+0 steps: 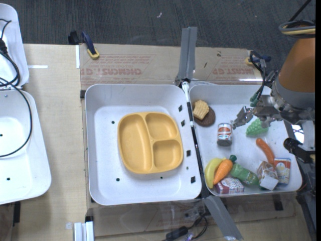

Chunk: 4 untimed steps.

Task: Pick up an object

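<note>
My gripper [244, 118] hangs over the right bin [210, 92], near its back right part. Its fingers [238, 120] are spread open with nothing between them. A green bumpy toy [258, 127] lies just right of the gripper. A small red and white can [224, 134] stands just below and left of the fingertips. Further forward lie an orange sausage-like piece [264, 149], a carrot [222, 170], a banana [211, 169], a green bottle [244, 174] and small cartons [275, 173]. A waffle on a brown disc [202, 112] sits at the back left.
The left bin [100, 134] bears a yellow divided plate [150, 142]. A grey divider post [187, 54] stands at the back between the bins. White equipment with black cables [15, 134] lies at the far left.
</note>
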### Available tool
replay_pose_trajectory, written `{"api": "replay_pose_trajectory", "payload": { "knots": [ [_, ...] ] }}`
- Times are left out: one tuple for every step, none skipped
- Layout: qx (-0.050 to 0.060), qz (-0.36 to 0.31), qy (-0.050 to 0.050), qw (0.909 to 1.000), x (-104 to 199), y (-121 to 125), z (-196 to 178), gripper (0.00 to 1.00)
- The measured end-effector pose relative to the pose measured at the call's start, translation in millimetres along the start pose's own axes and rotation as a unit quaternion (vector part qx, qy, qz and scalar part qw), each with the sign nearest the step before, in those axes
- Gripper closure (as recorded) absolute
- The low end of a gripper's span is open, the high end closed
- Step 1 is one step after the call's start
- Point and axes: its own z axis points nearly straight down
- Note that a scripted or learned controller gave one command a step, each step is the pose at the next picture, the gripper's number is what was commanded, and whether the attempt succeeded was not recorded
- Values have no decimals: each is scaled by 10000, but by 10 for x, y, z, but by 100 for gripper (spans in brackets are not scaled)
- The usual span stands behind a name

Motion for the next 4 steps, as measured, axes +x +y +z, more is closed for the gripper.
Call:
{"api": "replay_pose_trajectory", "payload": {
  "knots": [
    [-15, 142, -2, 9999, 134, 155, 1239, 0],
    [-8, 163, -2, 9999, 123, 151, 1153, 100],
    [-7, 161, -2, 9999, 123, 151, 1153, 0],
    [1, 177, -4, 9998, 115, 147, 1071, 100]
  ]
}}
